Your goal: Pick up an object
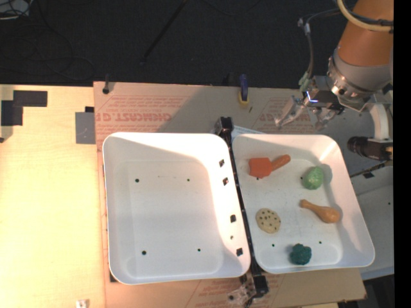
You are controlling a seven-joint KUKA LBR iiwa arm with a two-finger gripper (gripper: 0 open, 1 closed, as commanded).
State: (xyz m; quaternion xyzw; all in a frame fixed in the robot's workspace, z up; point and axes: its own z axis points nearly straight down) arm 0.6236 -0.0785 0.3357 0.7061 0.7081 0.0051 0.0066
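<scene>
The right bin (359, 236) holds several small objects. An orange-red scoop-shaped piece (266, 165) lies at its upper left, and a light green ball (313, 178) sits at the upper right. A tan drumstick-shaped piece (320, 211) lies below the ball. A speckled round cookie (268, 220) rests at the lower left, and a dark teal lump (300, 254) sits near the front wall. My gripper (307, 114) hangs above the bin's far rim, behind the objects. Its fingers are spread open with nothing between them.
The left bin (115, 172) stands beside the right one, their walls meeting at a black clip strip (232, 197). Both rest on a brown cardboard sheet (160, 111). A blue peg (243, 88) stands at the back, and a black fixture (369, 147) sits to the right.
</scene>
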